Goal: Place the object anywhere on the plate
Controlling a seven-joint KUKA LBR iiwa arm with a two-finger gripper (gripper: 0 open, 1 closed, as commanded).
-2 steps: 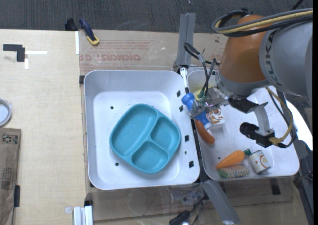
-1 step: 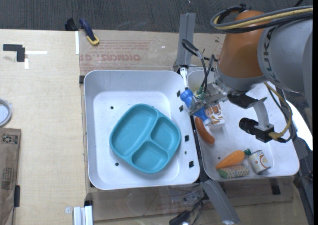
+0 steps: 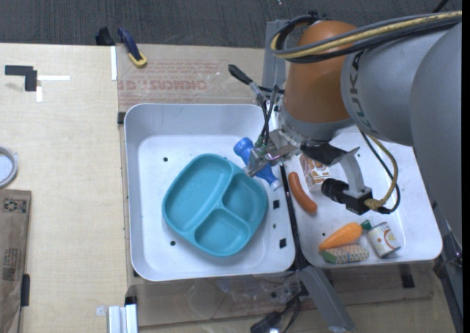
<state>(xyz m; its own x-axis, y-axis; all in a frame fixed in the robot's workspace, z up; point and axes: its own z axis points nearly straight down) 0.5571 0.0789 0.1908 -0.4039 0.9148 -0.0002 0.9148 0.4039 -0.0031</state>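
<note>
Blue object [image 3: 245,150], seemingly pinched between the gripper [image 3: 258,158] fingers, is hovering at the divided blue plate [image 3: 214,205]'s upper-right rim in the left bin [image 3: 139,199]; release is remaining.

One fixed camera looks down at a slant on both white bins [image 3: 139,199] from above the bench

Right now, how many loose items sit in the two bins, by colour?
Blue: 2, the divided plate and a small blue object by the pincer
Orange or red: 2, the carrot and sausage
White packaging: 2, a small carton and a printed pack
Multicoloured: 1, a corn-like piece
Total: 7
</note>
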